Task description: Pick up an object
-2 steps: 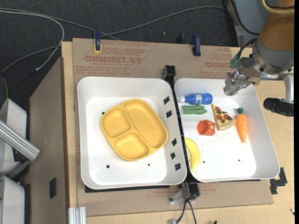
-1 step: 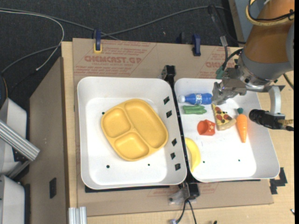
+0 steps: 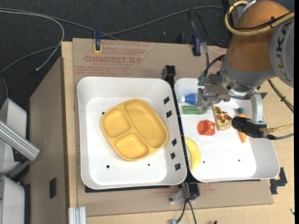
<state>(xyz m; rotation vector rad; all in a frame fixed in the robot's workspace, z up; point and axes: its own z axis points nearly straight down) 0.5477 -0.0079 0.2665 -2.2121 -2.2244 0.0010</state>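
Note:
My gripper point(image 3: 204, 98) hangs low over the back left part of the right bin point(image 3: 233, 169). Right beside its tip lie a blue and white bottle point(image 3: 188, 98) and a green piece point(image 3: 192, 109). A toy pizza slice point(image 3: 222, 118) sits just to the right of it, and a red piece point(image 3: 206, 127) lies a little nearer the front. A yellow banana point(image 3: 193, 153) rests against the bin's left wall. Nothing is visibly held.
The left bin point(image 3: 91, 139) holds a yellow divided plate point(image 3: 134, 129). A small orange piece point(image 3: 242, 136) and a teal bit point(image 3: 239, 110) lie at the right of the right bin, near a black fitting with a cable point(image 3: 247, 126). A black divider point(image 3: 176, 125) separates the bins.

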